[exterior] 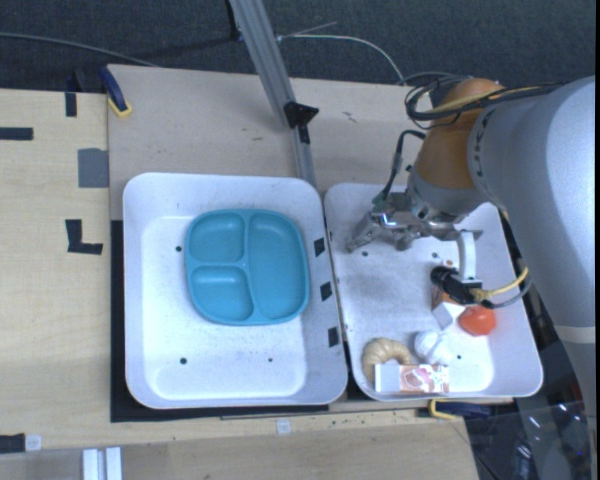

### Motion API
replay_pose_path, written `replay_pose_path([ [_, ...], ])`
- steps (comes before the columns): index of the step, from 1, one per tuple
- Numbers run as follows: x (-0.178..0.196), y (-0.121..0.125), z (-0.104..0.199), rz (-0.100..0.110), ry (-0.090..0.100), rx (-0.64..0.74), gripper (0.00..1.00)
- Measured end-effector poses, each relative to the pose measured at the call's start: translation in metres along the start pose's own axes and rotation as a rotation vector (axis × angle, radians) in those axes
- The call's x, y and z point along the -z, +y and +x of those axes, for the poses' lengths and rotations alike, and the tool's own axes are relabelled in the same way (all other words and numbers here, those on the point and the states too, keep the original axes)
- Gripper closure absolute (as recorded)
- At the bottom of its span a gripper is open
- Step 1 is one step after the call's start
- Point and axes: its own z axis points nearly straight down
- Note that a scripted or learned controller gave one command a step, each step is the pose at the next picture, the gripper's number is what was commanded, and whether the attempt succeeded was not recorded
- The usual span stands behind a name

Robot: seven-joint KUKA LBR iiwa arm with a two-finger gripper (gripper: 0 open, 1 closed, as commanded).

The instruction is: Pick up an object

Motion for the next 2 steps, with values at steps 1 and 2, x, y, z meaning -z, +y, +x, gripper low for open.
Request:
replay_pose_path([
  [1,0.011,0.0,0.001,0.0,0.001,0.001,1.0],
  [2,0.06,0.009,0.007,-0.005,0.001,-0.001,1.0],
])
